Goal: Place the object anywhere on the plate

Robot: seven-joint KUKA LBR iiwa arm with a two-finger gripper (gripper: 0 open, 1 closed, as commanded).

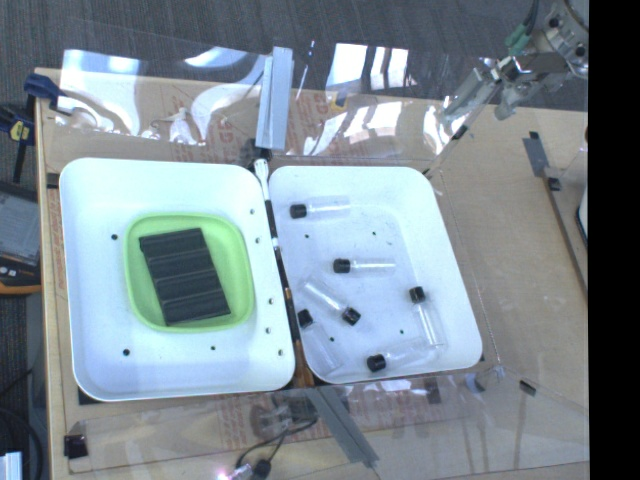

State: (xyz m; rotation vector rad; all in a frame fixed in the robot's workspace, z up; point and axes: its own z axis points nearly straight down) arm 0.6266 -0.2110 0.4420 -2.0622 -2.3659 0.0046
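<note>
ribbed black slab (184, 276) on round-cornered glossy green plate (135, 303); hand (459, 109) grip unclear

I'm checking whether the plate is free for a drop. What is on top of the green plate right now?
A dark ribbed rectangular block lies on the green plate, covering most of its middle. The plate's rim shows all around it; the plate surface beneath the block is hidden.

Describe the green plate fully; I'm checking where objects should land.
The green plate is a lime, rounded-square dish with a raised rim, plastic by its look. It lies flat in the left bin, roughly centred. A dark ribbed rectangular block rests on it, turned slightly askew, covering most of its floor.
</note>
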